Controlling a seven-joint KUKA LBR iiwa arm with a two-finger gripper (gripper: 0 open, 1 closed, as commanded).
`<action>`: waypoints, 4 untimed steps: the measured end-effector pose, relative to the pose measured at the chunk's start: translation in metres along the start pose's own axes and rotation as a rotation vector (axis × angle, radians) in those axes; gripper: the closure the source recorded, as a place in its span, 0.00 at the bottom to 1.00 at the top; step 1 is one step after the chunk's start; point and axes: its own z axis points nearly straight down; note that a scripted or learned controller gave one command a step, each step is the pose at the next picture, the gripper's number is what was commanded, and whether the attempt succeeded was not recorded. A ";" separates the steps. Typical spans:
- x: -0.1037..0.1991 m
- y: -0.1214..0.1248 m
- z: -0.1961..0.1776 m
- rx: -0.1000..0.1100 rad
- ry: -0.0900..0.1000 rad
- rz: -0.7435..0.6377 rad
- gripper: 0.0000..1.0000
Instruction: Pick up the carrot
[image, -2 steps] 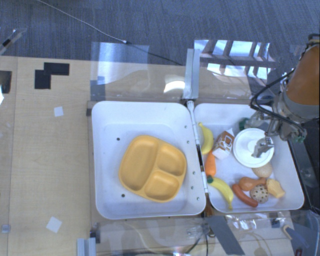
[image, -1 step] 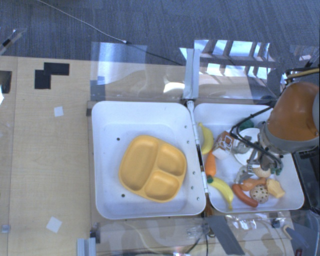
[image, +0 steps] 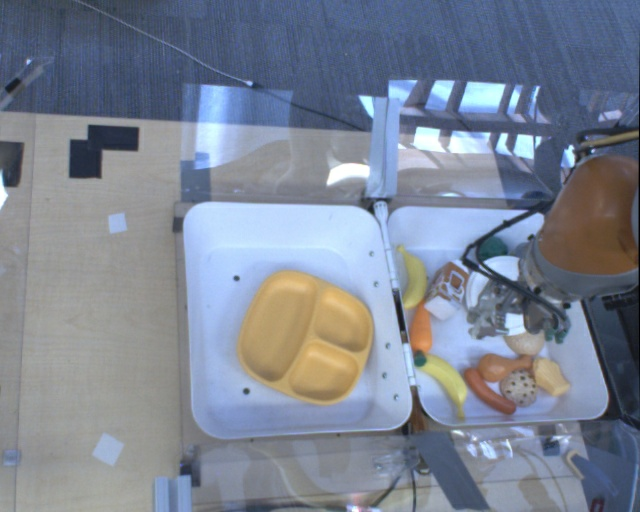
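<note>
Two shallow white bins sit side by side on the bench; the left bin (image: 210, 400) holds one yellow divided plate (image: 305, 336) with three compartments, lying near its middle and tilted slightly off square to the walls; the right bin (image: 590, 400) holds the food items, all toys by the look of them. One carrot (image: 422, 329) lies near the right bin's left wall, orange with a small green tip toward the camera-near end, lengthwise along the wall and just beside it. Two bananas are there; one banana (image: 412, 275) lies just above the carrot along the same wall, and a second banana (image: 445, 379) lies just below the carrot, angled toward the bin's near edge. One white-and-brown carton (image: 452, 287) rests just to the right of the carrot's upper end. Toward the near right corner sit one red-orange sausage-shaped piece (image: 489, 391), one speckled round cookie-like piece (image: 518, 387), and one pale yellow chunk (image: 551, 377), clustered and touching. The one gripper (image: 512, 318) hangs over the middle of the right bin, well apart from the carrot, beneath the arm's orange band (image: 598, 222); whether it is open or closed I cannot tell, and nothing is seen held in it.
</note>
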 end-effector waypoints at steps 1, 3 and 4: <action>0.043 -0.030 -0.032 0.001 0.008 -0.016 1.00; 0.035 -0.082 -0.013 0.001 0.008 -0.165 1.00; 0.034 -0.082 -0.009 0.000 0.009 -0.295 1.00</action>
